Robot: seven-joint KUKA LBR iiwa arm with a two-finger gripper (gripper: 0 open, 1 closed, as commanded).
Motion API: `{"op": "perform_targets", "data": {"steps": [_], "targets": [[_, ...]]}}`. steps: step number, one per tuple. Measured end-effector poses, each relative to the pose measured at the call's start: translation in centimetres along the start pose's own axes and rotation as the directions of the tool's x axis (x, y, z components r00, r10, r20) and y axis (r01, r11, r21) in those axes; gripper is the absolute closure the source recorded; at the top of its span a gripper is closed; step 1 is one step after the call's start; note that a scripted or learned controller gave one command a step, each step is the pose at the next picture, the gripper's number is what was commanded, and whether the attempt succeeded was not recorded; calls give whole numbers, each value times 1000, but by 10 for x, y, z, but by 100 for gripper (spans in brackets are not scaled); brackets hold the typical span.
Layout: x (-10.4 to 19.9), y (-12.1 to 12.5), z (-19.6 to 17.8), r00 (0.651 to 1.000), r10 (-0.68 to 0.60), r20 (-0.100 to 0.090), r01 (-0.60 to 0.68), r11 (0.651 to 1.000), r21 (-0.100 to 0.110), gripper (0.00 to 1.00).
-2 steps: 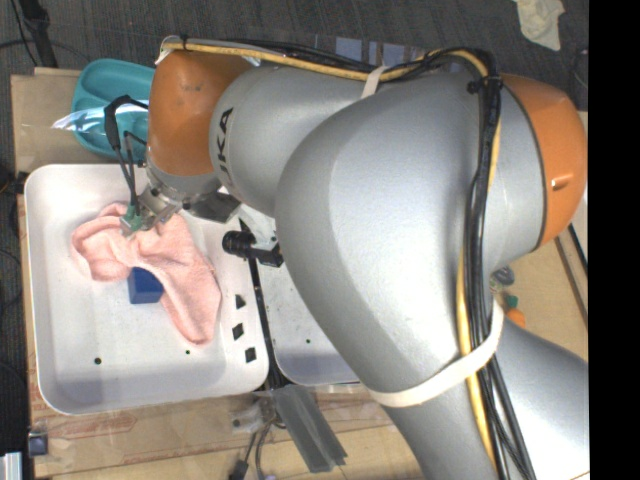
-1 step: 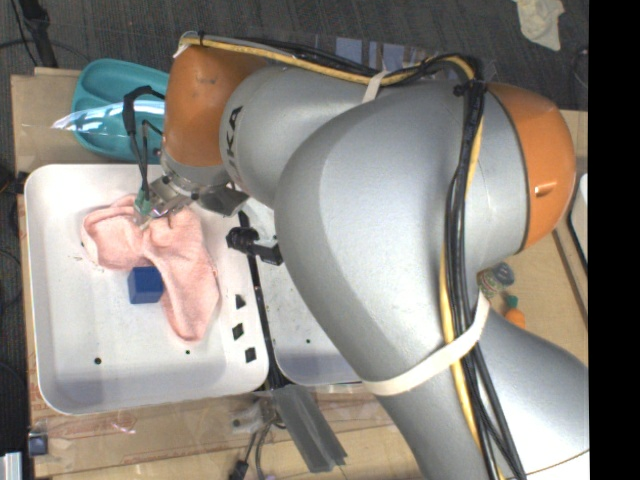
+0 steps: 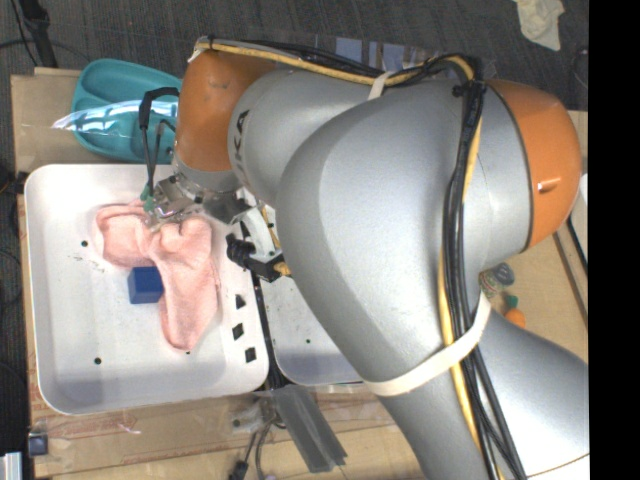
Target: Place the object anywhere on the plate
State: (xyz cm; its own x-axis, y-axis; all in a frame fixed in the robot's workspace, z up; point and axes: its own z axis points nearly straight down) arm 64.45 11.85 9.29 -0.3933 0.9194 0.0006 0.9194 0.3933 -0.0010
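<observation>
Where gripper [image 3: 163, 204], pink cloth [image 3: 187, 268] just beneath.

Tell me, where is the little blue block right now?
In the camera view the blue block sits in the left white bin, touching the pink cloth, below the claw.

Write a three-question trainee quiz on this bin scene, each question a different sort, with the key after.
1. True or false: the blue block lies in the left bin.
2. Multiple choice: the pink cloth is (A) folded square outside the bins, (B) spread in the left bin beside the block, (C) hanging off the bench.
3. Fill in: the gripper is above the upper end of the ____.

Key: 1 true. 2 B. 3 pink cloth; whether it grips the cloth is not clear.
</observation>
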Motion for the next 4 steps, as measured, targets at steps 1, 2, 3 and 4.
{"op": "perform_targets", "data": {"steps": [1, 2, 3, 4], "targets": [[28, -16, -50, 993, 115, 1, -115, 993, 0, 100], [97, -36, -5, 993, 118, 5, -117, 993, -25, 100], [91, -15, -65, 999, 53, 0, -53, 999, 1, 100], [35, 26, -61, 999, 51, 1, -51, 999, 1, 100]]}}
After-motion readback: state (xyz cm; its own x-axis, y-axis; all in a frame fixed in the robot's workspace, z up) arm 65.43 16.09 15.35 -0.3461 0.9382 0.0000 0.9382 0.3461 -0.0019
